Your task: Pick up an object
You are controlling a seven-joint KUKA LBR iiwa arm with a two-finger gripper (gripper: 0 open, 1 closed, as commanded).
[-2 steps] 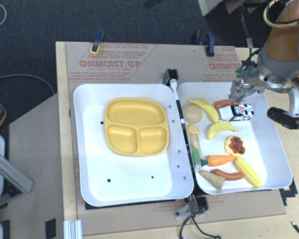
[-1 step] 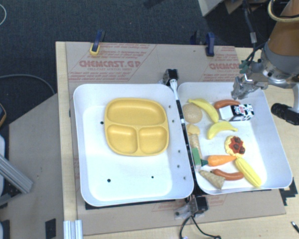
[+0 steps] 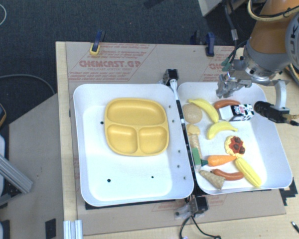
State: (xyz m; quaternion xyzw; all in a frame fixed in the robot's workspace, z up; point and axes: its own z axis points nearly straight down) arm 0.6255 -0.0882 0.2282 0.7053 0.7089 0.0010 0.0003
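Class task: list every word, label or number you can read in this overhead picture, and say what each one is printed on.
"CHEMCAST GP": large red print, seen upside down, on the brown paper-covered board under the two shallow white bins.
Smaller red lines around it on that board: too blurred to read.
Black marks on the small white and black toy block: too small to read.

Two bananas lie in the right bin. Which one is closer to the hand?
The upper banana, lying beside the round bun, is closer to the hand. The other banana curves lower down, above the pizza slice.
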